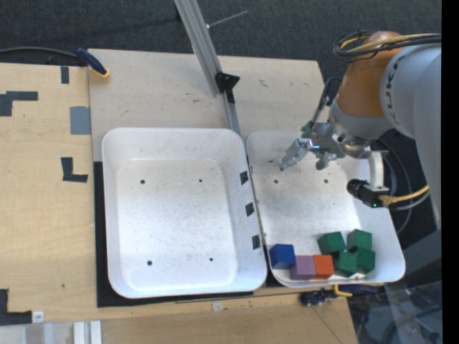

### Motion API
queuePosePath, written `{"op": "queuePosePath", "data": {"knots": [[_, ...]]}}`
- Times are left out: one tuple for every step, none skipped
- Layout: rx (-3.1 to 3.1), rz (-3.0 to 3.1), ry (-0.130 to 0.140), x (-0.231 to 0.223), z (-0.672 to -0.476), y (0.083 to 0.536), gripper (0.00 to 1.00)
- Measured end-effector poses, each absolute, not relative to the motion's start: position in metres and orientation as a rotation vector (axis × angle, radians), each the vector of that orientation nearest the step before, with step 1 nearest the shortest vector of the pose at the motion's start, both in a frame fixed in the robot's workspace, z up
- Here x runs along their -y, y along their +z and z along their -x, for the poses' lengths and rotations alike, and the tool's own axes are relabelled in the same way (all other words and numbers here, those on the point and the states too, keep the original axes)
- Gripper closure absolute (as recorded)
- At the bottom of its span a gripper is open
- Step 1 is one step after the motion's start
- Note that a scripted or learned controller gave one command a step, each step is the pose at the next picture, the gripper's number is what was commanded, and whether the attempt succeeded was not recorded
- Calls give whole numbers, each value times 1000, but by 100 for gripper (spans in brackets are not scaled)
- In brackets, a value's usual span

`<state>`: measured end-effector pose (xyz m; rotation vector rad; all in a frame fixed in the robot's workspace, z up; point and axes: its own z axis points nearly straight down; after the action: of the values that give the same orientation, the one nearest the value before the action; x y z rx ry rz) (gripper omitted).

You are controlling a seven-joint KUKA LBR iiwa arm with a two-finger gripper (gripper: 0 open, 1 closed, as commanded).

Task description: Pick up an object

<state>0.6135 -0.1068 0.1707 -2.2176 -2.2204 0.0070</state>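
Small blocks lie along the near edge of the right bin [301,199]: a blue block [282,255], a purple block [305,266], an orange block [323,265] and several green blocks [349,251]. My gripper [306,156] hovers over the far part of the right bin, well away from the blocks. Its two fingers are spread apart with nothing between them.
The left bin [176,210] sits beside the right one, sharing a raised rim. A slanted metal bar [204,49] runs down to the bins' far junction. A blue and yellow clamp [93,61] lies at the bench's far left. A yellow cable [409,196] hangs by the wrist.
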Motion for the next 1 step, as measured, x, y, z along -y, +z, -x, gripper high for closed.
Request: {"op": "queuePosePath", "data": {"knots": [[2221,2217,7,102,-613,126,0]]}}
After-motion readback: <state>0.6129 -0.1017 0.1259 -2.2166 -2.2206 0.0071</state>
